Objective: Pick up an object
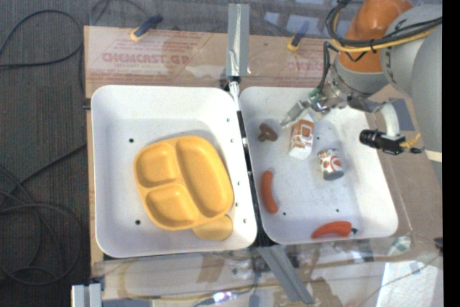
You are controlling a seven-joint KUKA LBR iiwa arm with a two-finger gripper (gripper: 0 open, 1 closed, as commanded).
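I see my hand (307,106) hovering over the back edge of the right bin (374,221), its metal fingers splayed apart and grasping nothing. Just below the hand lies a small white carton (302,138) with orange print, tilted. Beside that, further toward the front, sits a small can (330,164) on its side. To the hand's left rests a little brown lump (268,131) I can't identify. Well forward of the hand lie two red sausages: one (269,191) near the bin's left wall, another (332,229) at the front rim. The left bin (115,111) carries a yellow divided tray (183,182), which partly hides a yellow piece (213,229) beneath its corner. The arm's upper part is cut off at the right.
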